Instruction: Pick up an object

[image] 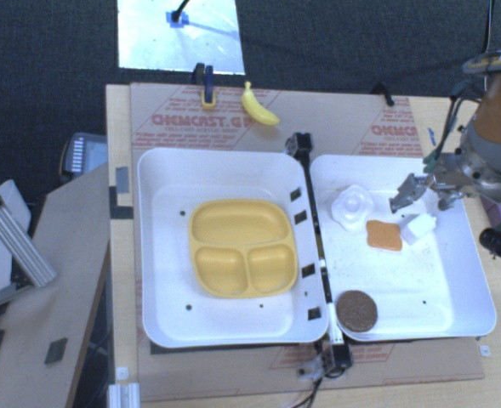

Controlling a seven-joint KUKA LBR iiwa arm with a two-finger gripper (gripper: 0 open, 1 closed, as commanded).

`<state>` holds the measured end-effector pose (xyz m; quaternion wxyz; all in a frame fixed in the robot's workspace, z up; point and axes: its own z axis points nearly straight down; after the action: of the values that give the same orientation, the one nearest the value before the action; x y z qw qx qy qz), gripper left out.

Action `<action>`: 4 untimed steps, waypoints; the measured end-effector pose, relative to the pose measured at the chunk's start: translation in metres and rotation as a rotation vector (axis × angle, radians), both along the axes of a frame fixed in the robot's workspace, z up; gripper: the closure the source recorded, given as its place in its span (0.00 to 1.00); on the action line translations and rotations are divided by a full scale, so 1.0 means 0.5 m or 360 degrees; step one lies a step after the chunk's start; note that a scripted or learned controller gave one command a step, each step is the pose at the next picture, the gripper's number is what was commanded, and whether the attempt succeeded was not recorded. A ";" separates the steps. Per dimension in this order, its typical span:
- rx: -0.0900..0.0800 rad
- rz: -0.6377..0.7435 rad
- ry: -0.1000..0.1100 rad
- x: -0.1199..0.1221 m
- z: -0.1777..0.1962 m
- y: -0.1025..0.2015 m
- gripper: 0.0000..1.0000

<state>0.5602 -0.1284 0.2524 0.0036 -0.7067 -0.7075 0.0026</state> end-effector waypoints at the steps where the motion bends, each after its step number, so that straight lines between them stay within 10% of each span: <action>1: -0.0003 0.0003 -0.0017 0.004 0.011 0.000 0.00; 4: -0.0001 -0.0001 -0.0008 0.004 -0.320 -0.002 0.00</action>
<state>0.5623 -0.1296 0.0924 0.0016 -0.7069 -0.7073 0.0010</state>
